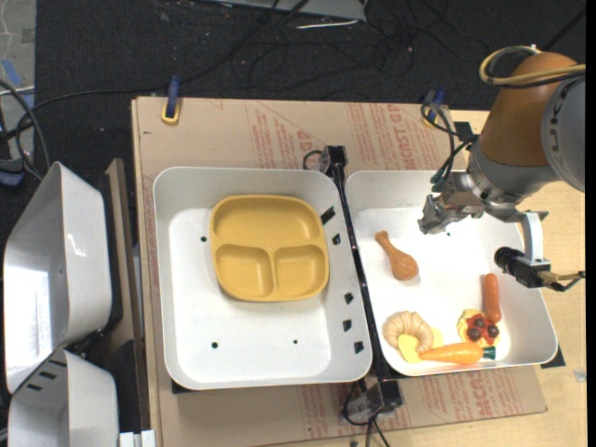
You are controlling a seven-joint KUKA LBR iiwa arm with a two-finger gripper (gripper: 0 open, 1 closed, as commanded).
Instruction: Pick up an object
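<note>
In the camera view, the claw (436, 220) is seen poised over the upper part of the right bin (531, 357), with nothing visibly gripped; whether it is apart or together cannot be told. The approach step appears to be in hand. The drumstick (398, 256), lying just below and left of the claw, is judged the nearest object, so a short shift and descent would be called for next.

Worktop (242, 133): bare matt cardboard-like board with red print. Both bins, left bin (182, 277) and right bin (531, 319), smooth white plastic, slight sheen. Yellow divided plate (270, 248): smooth matt plastic. Toy drumstick (398, 256), sausage (491, 296), carrot (451, 352), croissant (408, 326): glossy moulded plastic. Arm's orange band (521, 119) shiny; claw (436, 217) dull grey metal. Floor (93, 35) dark, rough carpet.
</note>
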